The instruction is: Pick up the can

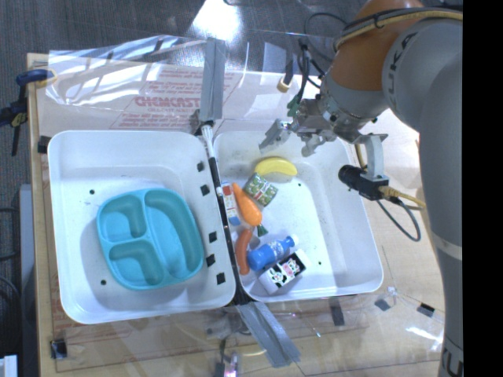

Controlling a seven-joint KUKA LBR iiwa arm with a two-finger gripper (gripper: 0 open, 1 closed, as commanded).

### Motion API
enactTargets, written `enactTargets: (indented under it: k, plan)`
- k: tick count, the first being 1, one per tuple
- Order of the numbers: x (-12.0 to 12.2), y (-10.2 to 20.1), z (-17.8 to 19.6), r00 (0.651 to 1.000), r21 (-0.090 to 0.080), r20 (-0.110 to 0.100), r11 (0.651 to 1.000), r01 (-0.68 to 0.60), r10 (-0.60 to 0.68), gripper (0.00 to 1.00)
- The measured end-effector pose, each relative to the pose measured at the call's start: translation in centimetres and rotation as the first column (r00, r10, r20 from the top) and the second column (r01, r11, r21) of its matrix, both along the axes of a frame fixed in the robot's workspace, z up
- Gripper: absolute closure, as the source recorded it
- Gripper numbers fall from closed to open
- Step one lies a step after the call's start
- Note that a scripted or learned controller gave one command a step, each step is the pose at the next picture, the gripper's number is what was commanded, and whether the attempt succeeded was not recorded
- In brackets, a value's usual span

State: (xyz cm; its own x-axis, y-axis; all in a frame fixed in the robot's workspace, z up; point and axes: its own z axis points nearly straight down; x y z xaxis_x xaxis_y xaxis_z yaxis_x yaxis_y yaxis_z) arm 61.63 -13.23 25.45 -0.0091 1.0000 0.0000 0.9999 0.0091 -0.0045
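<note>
Grey arm (424,61), orange band (385,10) above wrist, black cables, metal tool (302,138)

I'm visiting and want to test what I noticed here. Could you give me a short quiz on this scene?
1. True or false: the blue tray lies in the left bin.
2. Which thing lies nearest the gripper? A) banana B) blue bottle C) carrot
3. Fill in: the can lies in the ___ bin, just below the banana.

Key: 1 true; 2 A; 3 right.
</note>
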Motion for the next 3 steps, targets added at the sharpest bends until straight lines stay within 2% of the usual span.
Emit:
enactTargets:
  k: [1, 2, 3]
  plan:
    - [2.1, -0.8, -14.7, 1.000, -0.001, -0.001, 1.000, -0.010, 0.010, 0.00]
    - [1.7, 2.0, -11.6, 0.997, -0.001, 0.003, 0.997, 0.074, -0.074, 0.00]
    - [0.5, 2.0, -14.6, 0.996, 0.000, 0.004, 0.996, 0.089, -0.089, 0.00]
